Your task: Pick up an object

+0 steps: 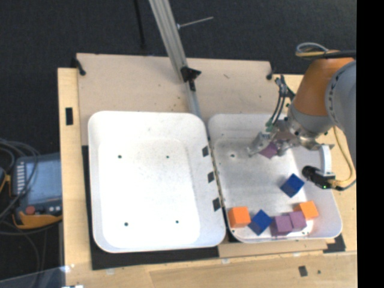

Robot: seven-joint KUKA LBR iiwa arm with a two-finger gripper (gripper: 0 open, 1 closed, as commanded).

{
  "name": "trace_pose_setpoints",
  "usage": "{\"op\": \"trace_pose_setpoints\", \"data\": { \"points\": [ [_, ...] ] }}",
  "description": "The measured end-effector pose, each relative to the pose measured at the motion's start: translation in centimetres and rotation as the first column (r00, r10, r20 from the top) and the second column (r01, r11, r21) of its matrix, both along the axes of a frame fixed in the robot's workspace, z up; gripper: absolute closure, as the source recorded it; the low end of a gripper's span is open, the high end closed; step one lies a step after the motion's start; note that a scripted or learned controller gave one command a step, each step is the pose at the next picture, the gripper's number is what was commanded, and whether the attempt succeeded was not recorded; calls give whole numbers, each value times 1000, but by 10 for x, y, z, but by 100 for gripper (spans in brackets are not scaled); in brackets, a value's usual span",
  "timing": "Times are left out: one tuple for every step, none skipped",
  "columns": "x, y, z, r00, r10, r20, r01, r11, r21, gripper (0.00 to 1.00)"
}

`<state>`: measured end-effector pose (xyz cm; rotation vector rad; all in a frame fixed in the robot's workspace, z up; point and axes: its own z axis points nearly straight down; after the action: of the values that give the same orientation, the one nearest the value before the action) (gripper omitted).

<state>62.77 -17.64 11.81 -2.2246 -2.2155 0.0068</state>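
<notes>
the big white plastic bin on the left [150, 179] has nothing to grab in it. the white plastic bin on the right [240, 137] has all the blocks.

going left to right along the near edge of the right bin, there is a small orange block [239, 216], then a small blue block [260, 221], then two purple blocks side by side [289, 224], touching, and another orange block [308, 209] just beside them. a bit further up sits a lone blue block [292, 185], well apart from the row.

above that, the grey two-finger gripper [269, 146] hangs over the bin, and a small purple block [269, 151] sits between its fingers, so it looks clamped on that block. the block seems lifted off the bin floor, but i can't be sure from this slant.

the purple block is nearly a cube, so it has no real long side. it looks turned a little, with one corner pointing down and left.

what could go wrong: only part of the block shows, so the hold may be just on a corner. then the block could twist and slip out as the arm rises, and drop back in the bin. a fast move would make that more likely.
</notes>
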Motion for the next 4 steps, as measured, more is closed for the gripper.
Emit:
{"op": "trace_pose_setpoints", "data": {
  "points": [
    [3,-1,16,1000,-4,9,4,1000,0,100],
    [6,-1,60,1000,3,11,-3,1000,1,100],
    [17,-6,118,1000,6,13,-6,1000,-1,100],
    [17,-7,124,1000,8,8,-8,1000,0,100]
  ]
}}
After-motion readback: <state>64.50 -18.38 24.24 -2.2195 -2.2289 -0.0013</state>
